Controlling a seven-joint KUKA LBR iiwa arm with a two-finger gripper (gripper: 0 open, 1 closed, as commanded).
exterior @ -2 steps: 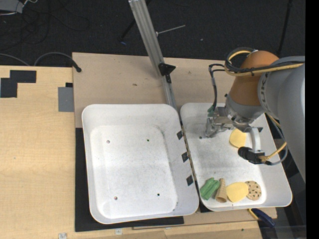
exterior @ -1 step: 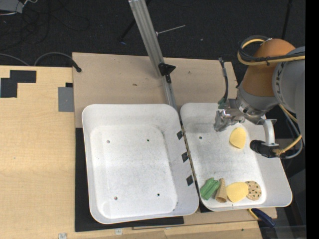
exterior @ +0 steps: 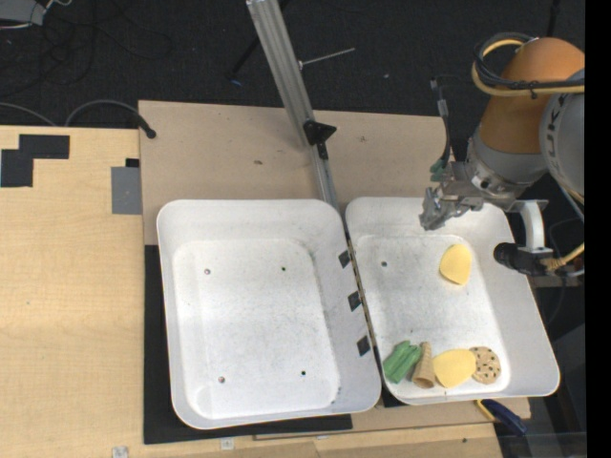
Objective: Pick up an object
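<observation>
The right bin [exterior: 516,308] holds a yellow rounded piece [exterior: 456,263] near its upper right. Along its front edge lie a green piece [exterior: 402,361], a tan cone-like piece [exterior: 423,365], a second yellow piece [exterior: 454,367] and a brown cookie [exterior: 485,364]. My gripper [exterior: 435,210] hangs over the back of the right bin, up and to the left of the upper yellow piece. I see nothing between its fingertips.
The left bin [exterior: 191,222] lies beside the right one, with black clips [exterior: 353,299] along their shared edge. A slanted aluminium bar [exterior: 291,79] rises behind the bins. A light wooden bench surface [exterior: 67,284] lies to the left.
</observation>
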